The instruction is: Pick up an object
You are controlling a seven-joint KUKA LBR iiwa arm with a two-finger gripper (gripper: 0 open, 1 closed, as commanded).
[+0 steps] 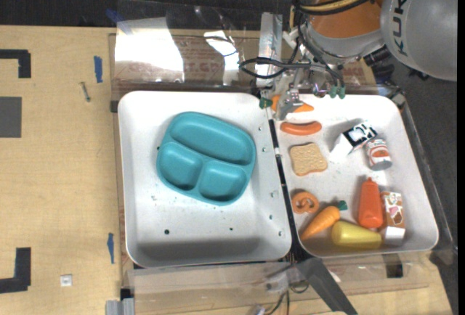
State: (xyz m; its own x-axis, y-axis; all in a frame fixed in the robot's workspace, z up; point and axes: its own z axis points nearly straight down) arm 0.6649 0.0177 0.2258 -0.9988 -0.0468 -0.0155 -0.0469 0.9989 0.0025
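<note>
Gripper (293,98) hangs low at the back left corner of the right bin (420,183), just above a toy hot dog (300,127); cannot tell whether it is holding anything. Nearby lie a slice of toast (308,158), a pretzel (304,201), a carrot (320,221), a yellow banana-like piece (355,235), an orange bottle (370,203) and a small can (378,154). Left bin (145,234) holds a teal divided plate (205,157).
</note>
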